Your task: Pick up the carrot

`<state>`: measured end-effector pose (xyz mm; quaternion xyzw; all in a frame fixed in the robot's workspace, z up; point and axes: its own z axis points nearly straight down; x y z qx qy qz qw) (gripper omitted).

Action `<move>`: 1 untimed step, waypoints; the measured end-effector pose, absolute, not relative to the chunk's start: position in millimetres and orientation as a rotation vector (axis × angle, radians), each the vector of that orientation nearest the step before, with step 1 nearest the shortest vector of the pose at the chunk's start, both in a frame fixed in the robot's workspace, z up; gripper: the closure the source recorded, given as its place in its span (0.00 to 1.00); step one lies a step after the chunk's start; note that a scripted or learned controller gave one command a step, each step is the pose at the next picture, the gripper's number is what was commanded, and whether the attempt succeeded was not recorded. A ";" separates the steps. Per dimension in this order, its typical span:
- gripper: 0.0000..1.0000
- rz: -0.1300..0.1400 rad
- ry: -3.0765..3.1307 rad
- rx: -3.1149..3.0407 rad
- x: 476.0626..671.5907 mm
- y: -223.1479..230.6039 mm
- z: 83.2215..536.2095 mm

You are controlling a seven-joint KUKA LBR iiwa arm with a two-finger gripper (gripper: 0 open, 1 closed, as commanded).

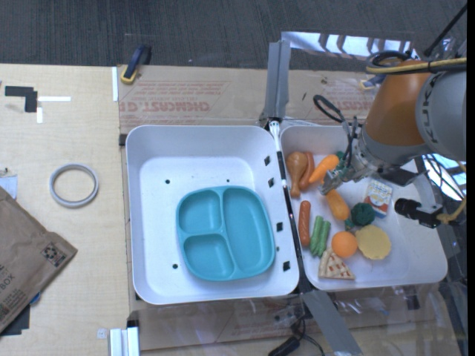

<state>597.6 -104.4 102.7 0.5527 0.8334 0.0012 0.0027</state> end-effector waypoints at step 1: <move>1.00 -0.003 2.143 2.296 638.1 -38.3 191.5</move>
